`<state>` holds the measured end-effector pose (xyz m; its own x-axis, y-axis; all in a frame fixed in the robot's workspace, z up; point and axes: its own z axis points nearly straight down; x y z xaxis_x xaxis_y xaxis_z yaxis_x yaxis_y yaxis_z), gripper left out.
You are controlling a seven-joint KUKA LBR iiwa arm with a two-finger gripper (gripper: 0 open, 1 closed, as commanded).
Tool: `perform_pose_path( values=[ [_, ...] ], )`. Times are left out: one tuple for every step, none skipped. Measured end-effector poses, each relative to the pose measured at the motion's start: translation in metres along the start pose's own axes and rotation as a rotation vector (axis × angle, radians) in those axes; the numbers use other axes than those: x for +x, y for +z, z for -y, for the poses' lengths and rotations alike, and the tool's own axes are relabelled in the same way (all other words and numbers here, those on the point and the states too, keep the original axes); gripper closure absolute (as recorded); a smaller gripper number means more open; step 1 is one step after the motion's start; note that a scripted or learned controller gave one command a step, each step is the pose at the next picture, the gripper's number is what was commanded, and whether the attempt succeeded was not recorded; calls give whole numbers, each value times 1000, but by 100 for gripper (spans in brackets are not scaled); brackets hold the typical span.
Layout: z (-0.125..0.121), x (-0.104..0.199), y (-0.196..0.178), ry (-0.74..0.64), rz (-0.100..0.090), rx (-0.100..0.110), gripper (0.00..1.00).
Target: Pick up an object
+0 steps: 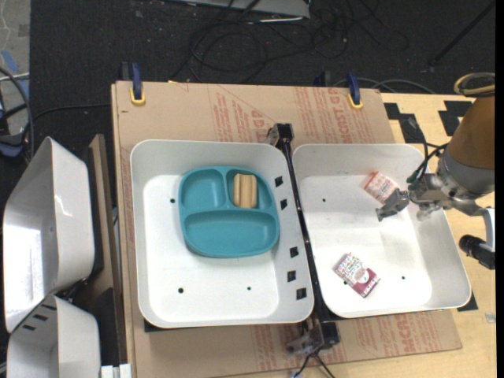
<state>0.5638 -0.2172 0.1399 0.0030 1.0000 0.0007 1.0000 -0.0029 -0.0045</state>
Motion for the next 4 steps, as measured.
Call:
perform_pose_path(
  values=[
    [-2,0,-13,-1,2,-7,100],
    [-5,2,-57,-7,3,-10,100],
    [-7,2,-95,-7,3,-10,100],
    [-16,51,-86,-11,-1,-5,100]
  ],
)
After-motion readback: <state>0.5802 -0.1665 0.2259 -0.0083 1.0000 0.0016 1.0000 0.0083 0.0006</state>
